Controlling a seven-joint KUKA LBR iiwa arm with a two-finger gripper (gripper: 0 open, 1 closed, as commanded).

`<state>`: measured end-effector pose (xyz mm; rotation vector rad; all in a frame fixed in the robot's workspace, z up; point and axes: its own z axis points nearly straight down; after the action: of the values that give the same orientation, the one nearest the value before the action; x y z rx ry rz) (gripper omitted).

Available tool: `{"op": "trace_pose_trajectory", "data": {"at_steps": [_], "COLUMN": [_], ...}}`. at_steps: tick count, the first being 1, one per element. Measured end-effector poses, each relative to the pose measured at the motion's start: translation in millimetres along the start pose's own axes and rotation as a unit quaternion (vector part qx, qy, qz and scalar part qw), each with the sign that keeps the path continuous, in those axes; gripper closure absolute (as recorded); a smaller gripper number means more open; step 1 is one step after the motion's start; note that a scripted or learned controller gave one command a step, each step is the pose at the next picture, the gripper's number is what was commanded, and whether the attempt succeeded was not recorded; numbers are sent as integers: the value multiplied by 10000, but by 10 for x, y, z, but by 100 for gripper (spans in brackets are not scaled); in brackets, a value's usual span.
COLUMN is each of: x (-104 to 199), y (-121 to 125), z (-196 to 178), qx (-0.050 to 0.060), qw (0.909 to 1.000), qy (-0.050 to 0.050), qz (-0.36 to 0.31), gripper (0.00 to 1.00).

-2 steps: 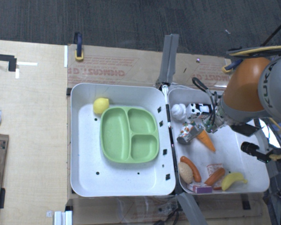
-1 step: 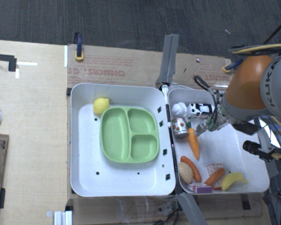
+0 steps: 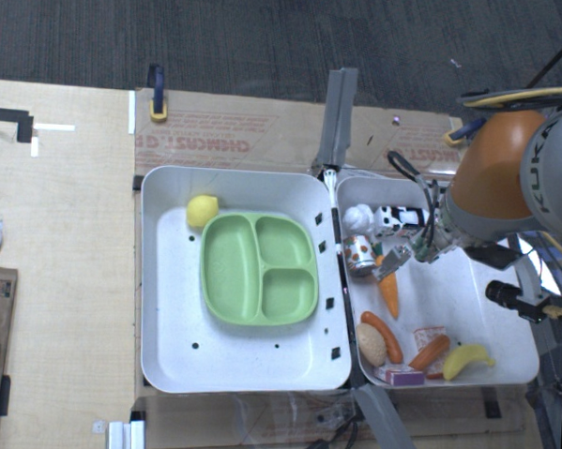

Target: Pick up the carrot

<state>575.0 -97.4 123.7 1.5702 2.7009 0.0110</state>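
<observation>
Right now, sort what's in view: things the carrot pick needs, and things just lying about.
For the job:
- carrot, in the right bin
- gripper, at the carrot's upper end

Lying about:
- lemon and green divided plate, left bin
- can
- banana
- two sausages
- egg

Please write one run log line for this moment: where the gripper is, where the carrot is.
gripper: above the carrot's top end, right bin | grasp: unclear | carrot: lying in right bin | plate: left bin
</observation>
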Motion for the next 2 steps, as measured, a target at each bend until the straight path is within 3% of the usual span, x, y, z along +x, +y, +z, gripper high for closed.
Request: {"op": "trace_pose_trajectory", "data": {"at_steps": [1, 2], "x": [58, 42], "y": [-395, -400], "z": [319, 231], "qx": [75, 70], "qw": [9965, 9967], "qy": [69, 66], "qz": [-829, -802], "gripper": [0, 100]}}
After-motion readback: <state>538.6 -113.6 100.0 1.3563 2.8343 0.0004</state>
